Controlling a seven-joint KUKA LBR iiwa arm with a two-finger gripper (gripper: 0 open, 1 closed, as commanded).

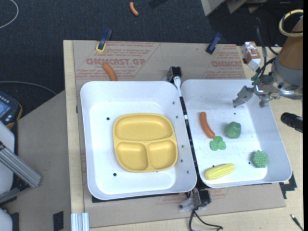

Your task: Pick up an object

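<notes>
The right bin [211, 93] holds an orange sausage [206, 124], a dark green round vegetable [233, 130], a small green broccoli piece [217, 144], a yellow corn cob [219, 171] and a bumpy green piece [260, 159]. My gripper [252, 97] hangs over the bin's far right part, above and to the right of the round vegetable. Its two fingers are spread apart with nothing between them.
The left bin [96, 105] carries a yellow three-compartment plate [144, 142]. An orange sausage [110, 71] lies on the cardboard behind the left bin, and another [134, 8] lies on the dark floor. Clamps sit at the bench's far edge.
</notes>
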